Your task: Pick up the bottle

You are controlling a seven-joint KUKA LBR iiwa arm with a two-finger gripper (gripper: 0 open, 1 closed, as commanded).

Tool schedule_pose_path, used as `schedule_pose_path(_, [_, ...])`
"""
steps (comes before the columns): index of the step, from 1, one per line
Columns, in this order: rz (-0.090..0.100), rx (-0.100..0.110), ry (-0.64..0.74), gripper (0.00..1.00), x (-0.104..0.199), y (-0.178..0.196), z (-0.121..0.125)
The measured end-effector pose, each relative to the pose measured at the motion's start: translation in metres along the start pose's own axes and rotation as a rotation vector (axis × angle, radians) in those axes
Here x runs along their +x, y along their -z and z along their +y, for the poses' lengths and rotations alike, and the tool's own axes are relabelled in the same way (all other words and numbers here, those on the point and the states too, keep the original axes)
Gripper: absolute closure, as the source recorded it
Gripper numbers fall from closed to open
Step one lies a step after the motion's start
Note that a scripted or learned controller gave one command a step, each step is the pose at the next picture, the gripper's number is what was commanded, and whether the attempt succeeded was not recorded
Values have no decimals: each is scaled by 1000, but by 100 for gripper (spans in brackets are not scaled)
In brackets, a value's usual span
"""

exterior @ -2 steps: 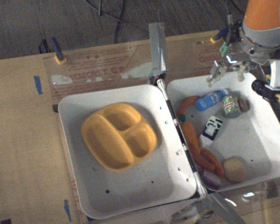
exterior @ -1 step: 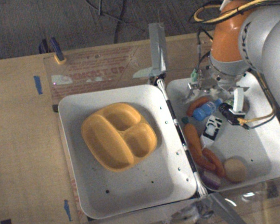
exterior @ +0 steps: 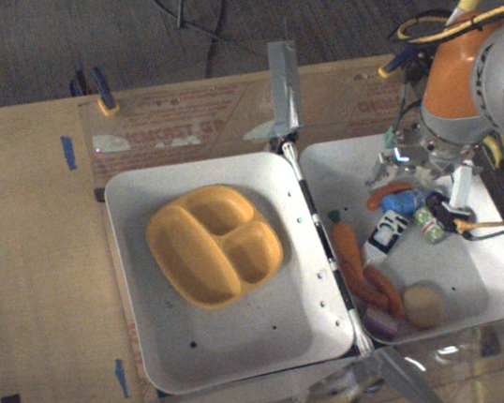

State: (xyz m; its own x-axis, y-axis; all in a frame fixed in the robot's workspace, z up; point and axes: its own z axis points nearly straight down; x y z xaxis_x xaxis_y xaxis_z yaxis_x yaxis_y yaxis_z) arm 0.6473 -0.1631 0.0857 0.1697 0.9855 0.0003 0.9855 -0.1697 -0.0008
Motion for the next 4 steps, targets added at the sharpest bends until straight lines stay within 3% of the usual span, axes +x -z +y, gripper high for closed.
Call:
schedule_pose_path(1, [0,-5,2,100,1,12,2])
schedule_pose_path(2, [-3,-6,361,100,-46,135,23])
schedule_pose_path(3, [-1,-2,349,100,-22,111,-26])
schedule_pose_path(4, [-2,-11,445,100,-76,3,-89])
